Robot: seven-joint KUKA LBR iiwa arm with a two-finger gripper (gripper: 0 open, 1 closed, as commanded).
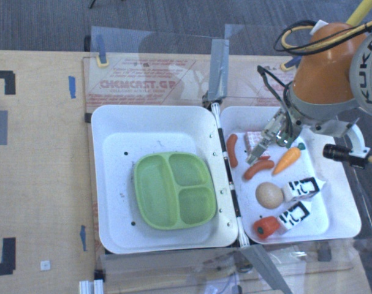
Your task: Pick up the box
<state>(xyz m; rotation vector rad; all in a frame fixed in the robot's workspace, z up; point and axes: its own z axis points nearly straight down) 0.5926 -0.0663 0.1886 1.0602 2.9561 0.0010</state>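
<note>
- The step in hand, as I judge it, is the approach: the gripper [259, 153] hangs low in the right bin [345, 222], slanting down toward its upper-left part
- The box [251, 141], small and pale pink, lies in that same part of the bin, near the wall shared with the left bin [112, 133]
- The gripper tip is just beside the box, on its lower-right side, and partly covers it; whether they touch cannot be told
- Whether the gripper is released or clenched cannot be told, and nothing is seen held in it
- To do this well, centre over the box before descending, and straddle its narrow sides squarely
- Crowding is the risk: a red sausage [232, 150] lies just left of the box, a red pepper [258, 169] just below it and a carrot [288, 158] to the right, so a slanted descent may nudge them or catch one instead
</note>
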